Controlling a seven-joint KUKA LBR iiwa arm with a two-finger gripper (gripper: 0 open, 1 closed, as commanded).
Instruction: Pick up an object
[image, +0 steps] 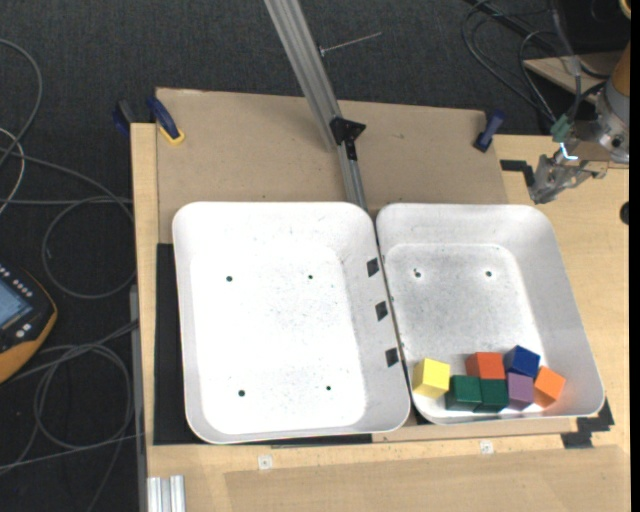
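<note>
Claw (556, 178) hangs at two o'clock, over the counter (300, 150), outside both bins; its state I cannot tell. Blocks (490, 382) huddle at five o'clock in the right bin (560, 260). Recommend taking the yellow block (433, 376), the most isolated.

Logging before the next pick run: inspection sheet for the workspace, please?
Surface: wooden bench; left bin and right bin sit side by side.
Job's things: coloured blocks clustered at the right bin's near edge: yellow block, red block, blue block, two green blocks, purple block, orange block.
Clutter: blue clamps on the backboard corners.
Grippers: gripper beyond the right bin's far right corner, away from the blocks; jaw state unclear.
Cables: loose cables on the floor at left.
Surroundings: dark carpet; handheld pendant at left; slanted metal pole.
</note>
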